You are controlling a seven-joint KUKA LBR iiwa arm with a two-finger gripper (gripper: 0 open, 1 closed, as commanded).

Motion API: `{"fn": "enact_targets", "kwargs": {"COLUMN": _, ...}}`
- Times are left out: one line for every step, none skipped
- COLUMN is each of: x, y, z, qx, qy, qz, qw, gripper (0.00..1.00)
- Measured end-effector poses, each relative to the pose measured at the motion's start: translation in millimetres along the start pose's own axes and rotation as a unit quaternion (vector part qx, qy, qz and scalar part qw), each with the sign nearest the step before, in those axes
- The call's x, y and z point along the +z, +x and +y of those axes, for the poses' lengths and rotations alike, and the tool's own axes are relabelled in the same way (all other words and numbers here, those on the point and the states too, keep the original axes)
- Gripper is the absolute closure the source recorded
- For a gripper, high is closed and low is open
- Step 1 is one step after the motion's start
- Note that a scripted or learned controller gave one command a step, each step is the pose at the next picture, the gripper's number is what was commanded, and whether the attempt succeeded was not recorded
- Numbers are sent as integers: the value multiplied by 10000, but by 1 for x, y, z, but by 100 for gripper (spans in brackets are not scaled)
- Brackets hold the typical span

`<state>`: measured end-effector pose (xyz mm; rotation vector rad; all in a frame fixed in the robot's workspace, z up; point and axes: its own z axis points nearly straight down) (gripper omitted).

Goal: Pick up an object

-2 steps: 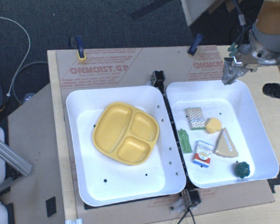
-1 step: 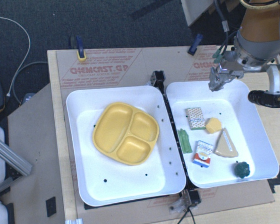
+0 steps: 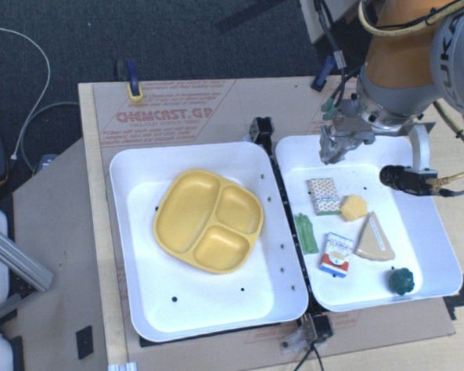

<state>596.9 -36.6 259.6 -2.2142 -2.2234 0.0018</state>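
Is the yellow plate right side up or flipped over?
Right side up. The yellow plate lies flat in the left bin, and its three hollow sections face upward with raised ridges between them.

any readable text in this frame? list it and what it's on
"CHEMCAST GP", red, repeated: the brown paper-faced board under the two white bins.
Smaller red lines on the same board: too blurred to read.
Red, white and blue carton in the right bin: print too small to read.
Patterned packet: no legible text.
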Motion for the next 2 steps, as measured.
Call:
{"fn": "enact_targets", "kwargs": {"x": 16, "y": 51, "z": -2, "qx": 0, "qy": -3, "qz": -3, "qw": 10000, "gripper": 100}}
{"fn": "enact_targets", "kwargs": {"x": 26, "y": 97, "z": -5, "qx": -3, "qy": 2, "qz": 0, "qw": 10000, "gripper": 100}}
